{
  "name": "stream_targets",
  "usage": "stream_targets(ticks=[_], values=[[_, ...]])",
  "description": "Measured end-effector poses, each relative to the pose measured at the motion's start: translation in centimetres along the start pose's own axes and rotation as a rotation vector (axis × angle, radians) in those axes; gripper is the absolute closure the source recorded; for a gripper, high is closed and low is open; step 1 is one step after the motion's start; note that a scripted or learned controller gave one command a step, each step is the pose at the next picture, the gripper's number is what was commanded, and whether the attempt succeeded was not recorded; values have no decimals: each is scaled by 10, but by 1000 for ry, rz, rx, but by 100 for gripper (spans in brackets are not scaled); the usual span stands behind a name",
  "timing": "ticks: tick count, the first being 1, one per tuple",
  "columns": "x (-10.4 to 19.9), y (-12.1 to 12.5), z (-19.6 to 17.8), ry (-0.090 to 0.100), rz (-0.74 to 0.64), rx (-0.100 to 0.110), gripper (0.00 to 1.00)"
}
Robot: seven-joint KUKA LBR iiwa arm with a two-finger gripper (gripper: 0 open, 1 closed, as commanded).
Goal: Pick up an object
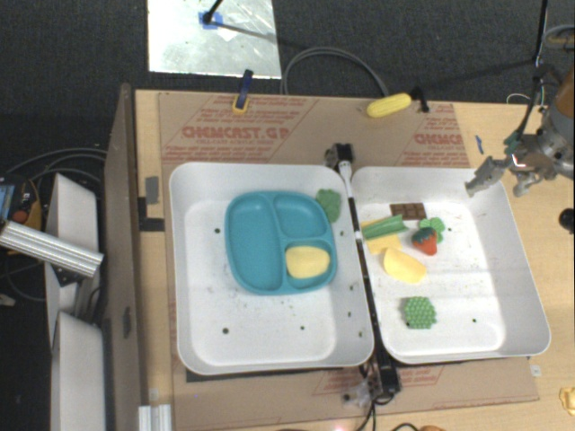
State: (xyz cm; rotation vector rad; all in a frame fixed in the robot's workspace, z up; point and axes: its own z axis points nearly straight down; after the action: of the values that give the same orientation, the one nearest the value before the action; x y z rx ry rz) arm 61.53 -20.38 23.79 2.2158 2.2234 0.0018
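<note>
The right bin [521, 268] holds several toy foods: a brown chocolate bar [408, 211], a yellow-green strip [383, 228], a red strawberry with green leaves [428, 237], a yellow piece [403, 265] and a green knobbly ball [419, 312]. In the left bin [202, 321] lies a blue divided plate [260, 241] bearing a yellow lump [307, 261], with a green piece [329, 203] at the plate's upper right corner. My gripper [503, 178] hangs over the right bin's far right corner, open, with nothing between its fingers, well apart from the foods.
A yellow banana-shaped toy [389, 106] lies on the cardboard behind the bins. A blue-and-yellow clamp [243, 92] and a grey cable [332, 61] sit at the back. A shiny sheet [216, 25] lies on the dark floor beyond.
</note>
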Motion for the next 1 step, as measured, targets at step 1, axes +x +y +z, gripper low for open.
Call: stream_targets(ticks=[1], values=[[38, 17, 119, 3, -5, 5, 0]])
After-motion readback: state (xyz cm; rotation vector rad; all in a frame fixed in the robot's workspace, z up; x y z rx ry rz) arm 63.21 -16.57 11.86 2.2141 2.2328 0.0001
